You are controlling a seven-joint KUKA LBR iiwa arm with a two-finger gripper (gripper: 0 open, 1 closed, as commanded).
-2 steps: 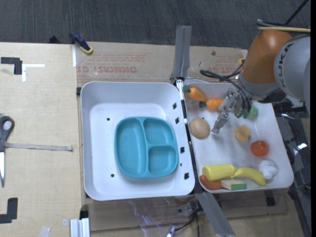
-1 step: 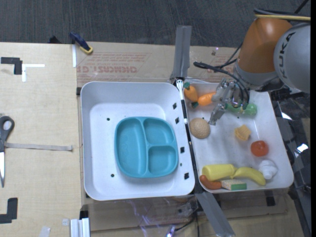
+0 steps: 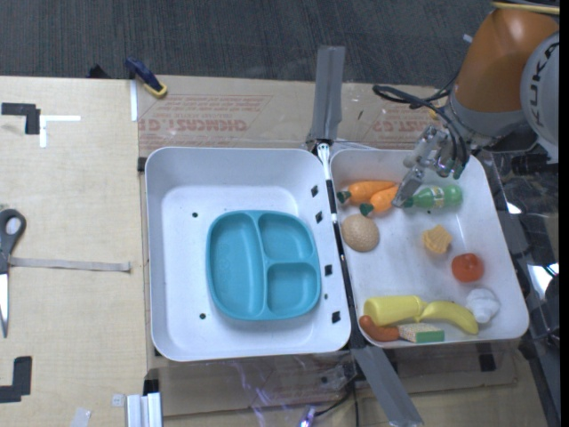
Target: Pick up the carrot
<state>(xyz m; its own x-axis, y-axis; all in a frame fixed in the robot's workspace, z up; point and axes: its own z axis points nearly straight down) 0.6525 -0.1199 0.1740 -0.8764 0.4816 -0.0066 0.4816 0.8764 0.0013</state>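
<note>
The carrot [image 3: 372, 191] is orange with a green stub at its left end. It lies in the right bin [image 3: 498, 229], near the upper left corner and close to the divider between the bins. My gripper [image 3: 411, 188] hangs low over the bin just right of the carrot's thick end, at about the carrot's height, and reaches down-left from the wrist [image 3: 440, 152]. A green bottle [image 3: 440, 197] lies right beside the gripper on its right. Nothing visibly sits in the gripper.
A beige egg-shaped thing [image 3: 360, 232], an orange cube [image 3: 436, 239], a red tomato [image 3: 468, 267], a white garlic [image 3: 482, 305], a banana [image 3: 452, 316], a yellow cylinder [image 3: 396, 308] and a red sausage [image 3: 380, 332] share the right bin. The left bin [image 3: 169, 238] holds a teal divided plate [image 3: 264, 263].
</note>
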